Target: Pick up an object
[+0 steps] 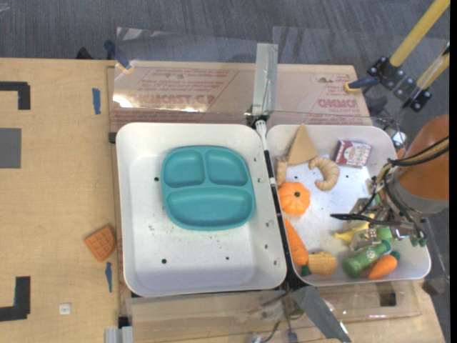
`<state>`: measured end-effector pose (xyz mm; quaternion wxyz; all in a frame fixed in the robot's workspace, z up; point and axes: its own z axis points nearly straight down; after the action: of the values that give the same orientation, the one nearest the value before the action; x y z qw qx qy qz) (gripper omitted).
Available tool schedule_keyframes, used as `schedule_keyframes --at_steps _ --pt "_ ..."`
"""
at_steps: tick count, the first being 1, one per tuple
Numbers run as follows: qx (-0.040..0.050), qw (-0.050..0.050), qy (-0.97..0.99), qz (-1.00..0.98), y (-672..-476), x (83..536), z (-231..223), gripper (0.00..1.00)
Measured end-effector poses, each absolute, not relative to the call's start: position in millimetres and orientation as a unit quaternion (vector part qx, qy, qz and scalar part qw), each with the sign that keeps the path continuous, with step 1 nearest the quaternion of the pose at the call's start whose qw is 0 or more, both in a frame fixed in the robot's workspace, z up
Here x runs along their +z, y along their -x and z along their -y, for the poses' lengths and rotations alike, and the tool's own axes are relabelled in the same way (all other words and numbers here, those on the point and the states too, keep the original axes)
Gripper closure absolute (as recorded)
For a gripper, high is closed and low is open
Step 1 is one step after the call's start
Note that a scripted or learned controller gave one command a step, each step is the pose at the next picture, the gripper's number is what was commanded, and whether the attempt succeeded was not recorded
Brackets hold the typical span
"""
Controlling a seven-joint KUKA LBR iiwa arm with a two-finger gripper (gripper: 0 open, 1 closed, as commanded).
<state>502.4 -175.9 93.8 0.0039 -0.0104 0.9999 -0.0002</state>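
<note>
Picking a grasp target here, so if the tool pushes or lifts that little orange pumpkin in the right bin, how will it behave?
The pumpkin looks round, so a push would probably roll it. Its smooth ribbed skin may slip. It likely weighs little, being toy-like.

Teal tray (pixel 208 187) (three compartments) in left bin (pixel 136 213).

A single fixed camera sits above the bench and looks down at a slant, far enough back to take in both white bins, the wooden bench top and a strip of grey floor beyond. The gripper (pixel 371 227) appears at the frame's right, low over the right bin (pixel 335 131); the left bin (pixel 136 191) lies well to its left, near the frame's middle. The arm (pixel 428 170) enters from the right edge.
</note>
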Motion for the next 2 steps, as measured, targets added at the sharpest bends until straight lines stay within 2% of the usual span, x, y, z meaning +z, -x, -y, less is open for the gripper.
schedule_keyframes --at_steps 1,2 --pt "-0.0013 0.005 -0.062 -0.998 -514.0 89.9 143.7 1.0" --pt "-0.0008 0.007 -0.268 -0.963 -587.7 236.0 224.4 1.0"
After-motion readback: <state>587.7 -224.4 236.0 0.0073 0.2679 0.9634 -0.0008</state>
